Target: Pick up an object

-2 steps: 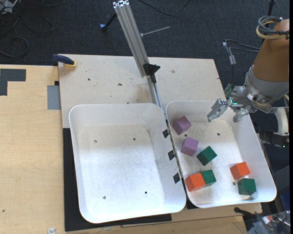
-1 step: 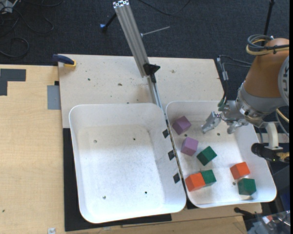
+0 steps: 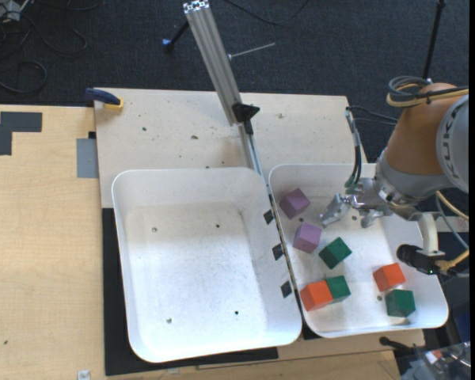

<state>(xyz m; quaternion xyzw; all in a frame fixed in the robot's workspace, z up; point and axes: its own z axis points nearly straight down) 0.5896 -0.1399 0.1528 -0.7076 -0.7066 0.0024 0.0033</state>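
- The metal two-finger gripper [image 3: 350, 209] hangs right of centre over the right white plastic bin [image 3: 427, 311]; its jaws look apart, holding nothing.
- A purple cube [image 3: 307, 237] lies just lower left of it.
- The grey-and-orange arm [image 3: 419, 145] is cut off at the right.

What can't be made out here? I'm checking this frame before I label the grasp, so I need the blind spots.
- Gripper, camera view: too small and blurred to tell how its fingers stand or whether anything sits between them.
- Green block: its left side is hidden by the orange block pressed against it.
- Right bin: its right rim is covered by the arm and its cables.
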